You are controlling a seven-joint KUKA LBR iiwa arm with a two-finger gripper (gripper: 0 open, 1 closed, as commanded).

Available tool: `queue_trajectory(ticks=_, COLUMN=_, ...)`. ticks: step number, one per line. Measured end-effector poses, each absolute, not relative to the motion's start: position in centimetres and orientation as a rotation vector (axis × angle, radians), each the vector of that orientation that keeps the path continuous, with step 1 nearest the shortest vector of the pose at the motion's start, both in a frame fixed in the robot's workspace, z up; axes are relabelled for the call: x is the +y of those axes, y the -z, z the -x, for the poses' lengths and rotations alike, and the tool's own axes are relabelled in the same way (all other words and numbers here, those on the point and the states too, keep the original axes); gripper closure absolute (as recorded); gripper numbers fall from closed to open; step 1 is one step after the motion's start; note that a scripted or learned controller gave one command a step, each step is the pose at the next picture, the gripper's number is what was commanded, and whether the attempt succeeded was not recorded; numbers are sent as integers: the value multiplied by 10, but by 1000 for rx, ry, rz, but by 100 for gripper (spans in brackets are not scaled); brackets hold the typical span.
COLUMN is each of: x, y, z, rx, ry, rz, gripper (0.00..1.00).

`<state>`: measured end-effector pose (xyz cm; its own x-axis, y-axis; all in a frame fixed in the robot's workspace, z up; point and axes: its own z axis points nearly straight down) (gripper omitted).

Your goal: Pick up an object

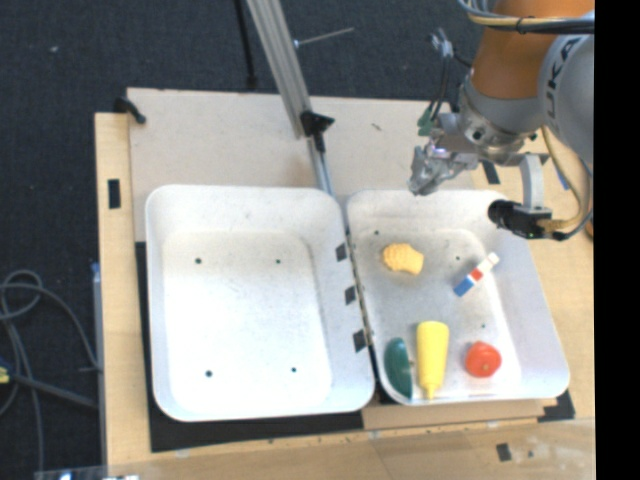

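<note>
Above the far rim of the right shallow white bin (pixel 520 298), the two-finger gripper (pixel 428 180) hangs; whether it is spread or pressed together I cannot tell. This looks like the approach step, nothing yet grasped. The nearest candidate, a small yellow-orange lumpy toy (pixel 402 259), lies on the bin floor below, so the next move calls for descending squarely over it.

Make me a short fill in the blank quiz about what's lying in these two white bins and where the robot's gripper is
1. The red ball, the yellow bottle and the orange pastry all lie in the ______ bin.
2. The gripper is above the ______ edge of the right bin.
3. The dark green object lies just ______ of the yellow bottle.
4. The small stick near the right bin's middle is red, white and ______.

Missing words: right; far; left; blue
</note>
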<state>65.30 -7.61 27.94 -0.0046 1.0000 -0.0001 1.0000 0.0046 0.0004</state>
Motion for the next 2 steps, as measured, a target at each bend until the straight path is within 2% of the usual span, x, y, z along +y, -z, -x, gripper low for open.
queue_trajectory(ticks=2, x=19, y=-284, z=-604, rx=2230, ry=-1, rz=-2215, gripper=100)
